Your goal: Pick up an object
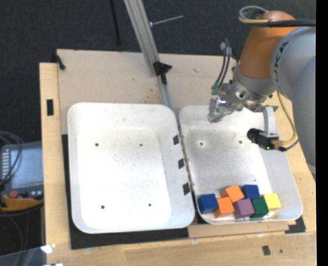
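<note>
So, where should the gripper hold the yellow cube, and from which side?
Grip the yellow cube across its near and far faces, coming straight down from above. It sits at the cluster's right end; the green cube crowds its left face, and the right bin wall is close.

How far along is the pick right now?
Nothing looks done: the blocks, blue, orange, purple, green and yellow, sit clustered at the right bin's near edge. The gripper hangs over that bin's far end, apart from them. Reaching, grasping and lifting one block remain.
</note>
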Controlling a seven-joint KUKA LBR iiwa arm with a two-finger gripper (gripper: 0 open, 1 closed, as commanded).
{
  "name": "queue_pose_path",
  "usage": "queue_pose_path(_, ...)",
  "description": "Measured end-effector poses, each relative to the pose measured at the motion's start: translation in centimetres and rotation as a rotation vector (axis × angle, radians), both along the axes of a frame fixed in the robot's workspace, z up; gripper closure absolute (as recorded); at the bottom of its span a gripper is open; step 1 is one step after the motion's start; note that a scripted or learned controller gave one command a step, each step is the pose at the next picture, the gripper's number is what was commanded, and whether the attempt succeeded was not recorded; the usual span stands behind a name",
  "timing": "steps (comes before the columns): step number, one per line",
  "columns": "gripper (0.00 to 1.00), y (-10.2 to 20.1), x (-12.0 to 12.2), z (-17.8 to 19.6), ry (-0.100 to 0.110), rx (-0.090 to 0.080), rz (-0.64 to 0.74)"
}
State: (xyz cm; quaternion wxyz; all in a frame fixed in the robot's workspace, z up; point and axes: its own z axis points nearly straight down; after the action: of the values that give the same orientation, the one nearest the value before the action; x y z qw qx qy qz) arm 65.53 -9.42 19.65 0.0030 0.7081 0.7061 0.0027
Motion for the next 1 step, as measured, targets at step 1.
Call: queue_pose_path(1, 1.0, -0.05, -0.26, 6.46, -0.001, 0.0, 0.007)
